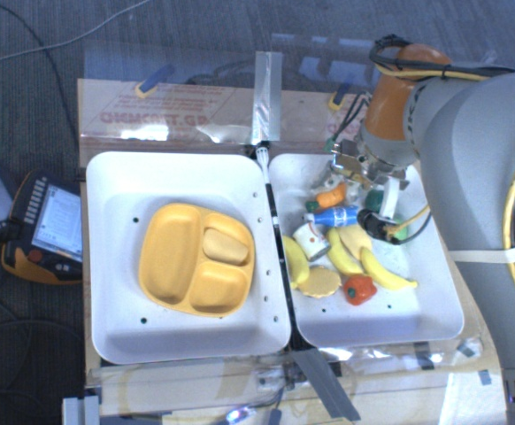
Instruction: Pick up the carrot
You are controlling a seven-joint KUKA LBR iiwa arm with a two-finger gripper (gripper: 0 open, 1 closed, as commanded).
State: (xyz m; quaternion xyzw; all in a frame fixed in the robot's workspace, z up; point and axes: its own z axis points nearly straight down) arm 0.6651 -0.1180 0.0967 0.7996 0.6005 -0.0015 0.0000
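A: Two bins are seen, and the gripper is lowered into the far end of the right bin. Whether it is spread or pressed together cannot be told.

B: Where is the carrot found?

A: Just below and to the left of the gripper, close beside it; contact cannot be judged. A blue bottle is laid just past the carrot.

B: And further out?

A: A white cup, two bananas and a red pepper are spread nearer the camera, with a round biscuit beside them. Well to the left, a yellow divided tray is set in the left bin.
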